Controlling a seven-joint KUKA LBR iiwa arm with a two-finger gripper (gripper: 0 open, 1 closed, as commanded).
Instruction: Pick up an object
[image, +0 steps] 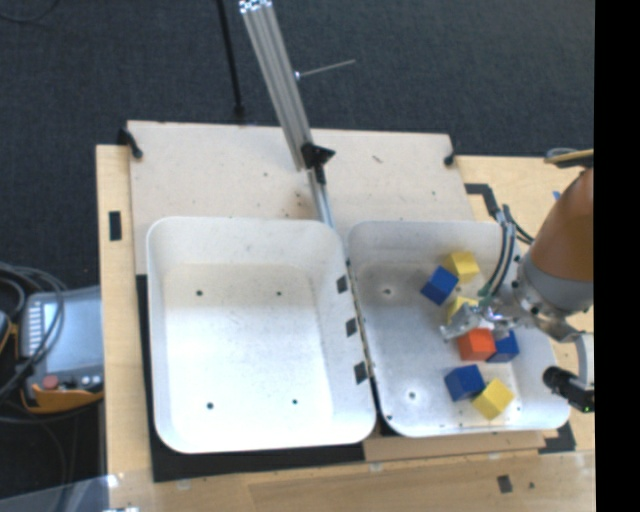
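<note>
Dark grey carpet (420, 60) round my tan bench (300, 480); two white bins, left bin (240, 330) & right bin (400, 320). My gripper (472, 322) sits by orange cube (476, 344); grip state can't tell.

We see the arm (560, 262) as a rounded body, orange above and grey below. Dark and green cables (503, 258) run along its side to a silvery metal gripper (478, 318) with a black fitting nearby.
</note>
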